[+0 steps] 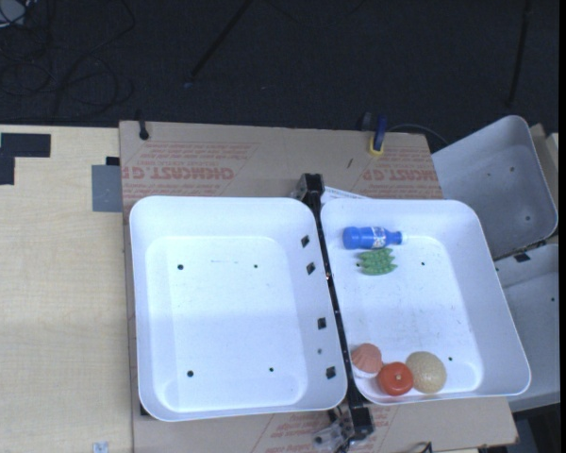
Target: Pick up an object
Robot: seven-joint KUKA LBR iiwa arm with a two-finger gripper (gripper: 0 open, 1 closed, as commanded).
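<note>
Two white bins sit side by side on the worktop (57,281). All the candidates lie in the right bin (486,281). A blue bottle (370,238) lies on its side near the far wall, with a small green piece (377,262) just beside it on the near side. In the near corner, close to the divider, three round things crowd together: a pink one (366,357), a red one (394,378) and a tan one (426,371), which seem to touch one another. The left bin (146,253) offers nothing to pick.

Whether the hand is wide or narrow, I cannot tell. No object is held, so the pick has, in my judgement, not yet begun.

The risks come from how the things lie. The three round ones are packed against the sloping wall, so a descent there could strike the rim or land on two of them at once. Round shapes would likely roll or squirt out as the hand closes. The bottle, lying down, may spin away unless it is gripped across its narrow body. The green piece is low and flat, so a shallow descent could close above it. It is also near enough to the bottle to be knocked when the hand comes down on either of them.
</note>
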